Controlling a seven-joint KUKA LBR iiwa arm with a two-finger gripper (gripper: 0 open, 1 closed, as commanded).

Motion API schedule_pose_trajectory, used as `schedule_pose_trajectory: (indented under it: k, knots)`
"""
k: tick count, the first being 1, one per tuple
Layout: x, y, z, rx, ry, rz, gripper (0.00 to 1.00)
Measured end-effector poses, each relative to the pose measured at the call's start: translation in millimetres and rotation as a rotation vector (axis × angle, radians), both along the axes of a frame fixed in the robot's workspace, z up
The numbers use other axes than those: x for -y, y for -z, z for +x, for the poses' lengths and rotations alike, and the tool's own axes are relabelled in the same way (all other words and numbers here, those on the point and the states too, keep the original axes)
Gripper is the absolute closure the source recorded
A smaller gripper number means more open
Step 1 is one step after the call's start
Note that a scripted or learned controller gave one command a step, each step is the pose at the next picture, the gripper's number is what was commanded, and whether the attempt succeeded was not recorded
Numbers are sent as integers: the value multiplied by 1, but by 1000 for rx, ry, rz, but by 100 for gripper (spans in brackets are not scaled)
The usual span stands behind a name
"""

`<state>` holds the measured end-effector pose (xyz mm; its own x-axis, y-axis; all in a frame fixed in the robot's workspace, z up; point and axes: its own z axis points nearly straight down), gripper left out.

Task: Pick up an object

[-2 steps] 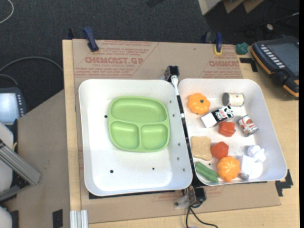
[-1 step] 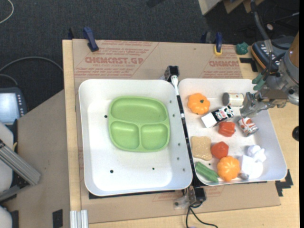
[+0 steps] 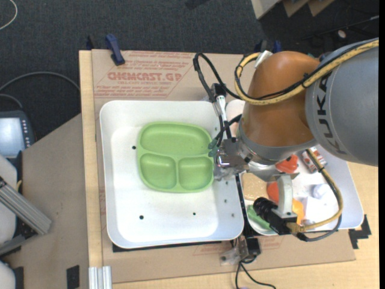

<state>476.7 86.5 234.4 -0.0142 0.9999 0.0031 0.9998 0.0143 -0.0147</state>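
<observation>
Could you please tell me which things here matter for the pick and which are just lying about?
Job: gripper, at the right rim of the green plate in the left bin.
Lying about: clutter in the right bin; blue clamp.

Place: a robotics lab or test cell
Bench: a board (image 3: pixel 150 71) printed with red CHEMCAST lettering, held by a blue clamp (image 3: pixel 114 48) at its far edge
Fixtures: two shallow white bins (image 3: pixel 120 161) set side by side on the board
Machine: a grey KUKA arm (image 3: pixel 337 107) with an orange band, yellow and black cables (image 3: pixel 207 77) looped about it
Floor: dark carpet (image 3: pixel 54 17) with loose wires
Edge gear: aluminium framing (image 3: pixel 24 212) at the left
</observation>
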Motion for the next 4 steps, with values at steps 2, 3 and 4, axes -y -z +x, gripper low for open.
schedule_pose_trajectory:
  k: [2, 3, 4]
  knots:
    - [-79, -110, 9, 28, 6, 4, 100]
    - [18, -51, 2, 6, 25, -6, 100]
    - [13, -53, 2, 14, 15, -3, 0]
